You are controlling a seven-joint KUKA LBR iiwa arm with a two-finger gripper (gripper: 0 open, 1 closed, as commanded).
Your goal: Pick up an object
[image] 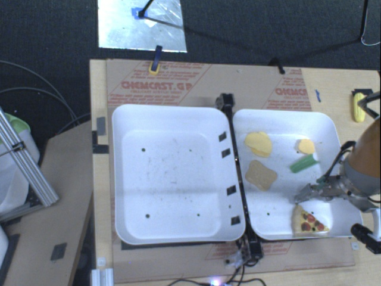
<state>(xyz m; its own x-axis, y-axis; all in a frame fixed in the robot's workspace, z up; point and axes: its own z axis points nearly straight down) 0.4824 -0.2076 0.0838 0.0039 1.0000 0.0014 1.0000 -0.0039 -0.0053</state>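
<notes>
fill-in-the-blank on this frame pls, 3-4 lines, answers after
1. All the toy food lies in the ___ bin.
2. The pizza slice sits near that bin's ___ edge.
3. The green stick lies just below the small ___ piece.
4. The hand hovers just above the ___ slice.

Missing words: right; bottom; yellow; pizza

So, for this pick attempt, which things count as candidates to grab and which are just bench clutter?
Job:
- tool
- pizza slice
- bread slice
- green stick
- large yellow piece
- small yellow piece
- right bin holding them

Lying about:
- left bin
- metal sheet
- yellow clamp
</notes>
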